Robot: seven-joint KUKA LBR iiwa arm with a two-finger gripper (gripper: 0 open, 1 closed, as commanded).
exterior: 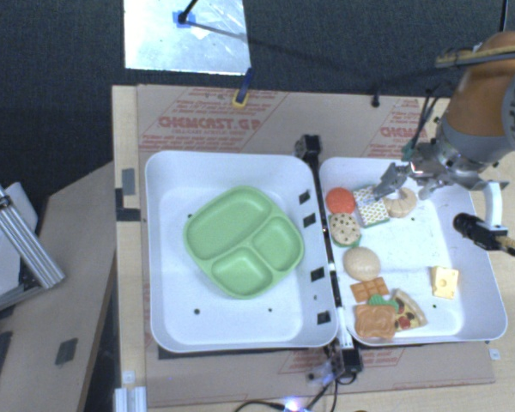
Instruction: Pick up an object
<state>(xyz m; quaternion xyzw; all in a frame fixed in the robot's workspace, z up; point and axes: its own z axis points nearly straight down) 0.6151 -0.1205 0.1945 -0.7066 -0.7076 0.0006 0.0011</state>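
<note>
My gripper [397,181] hangs over the far part of the right bin [476,312], reaching in from the right. Right under it lie a tan pretzel-like pastry [402,202] and a green-and-white checkered packet [371,209]; I cannot tell whether it touches either. A red tomato [341,200] and a speckled cookie [345,228] sit to their left. Nearer the front lie a pale bread roll [361,262], an orange cracker [369,290], a toast piece [375,322], a pizza slice [408,311] and a yellow cheese cube [445,281].
The left bin [167,307] holds a green compartment plate [243,243]. A black divider [322,239] runs between the two bins. A black cylindrical part [475,228] pokes over the right bin's right side. The arm's orange band [489,67] rises at the top right.
</note>
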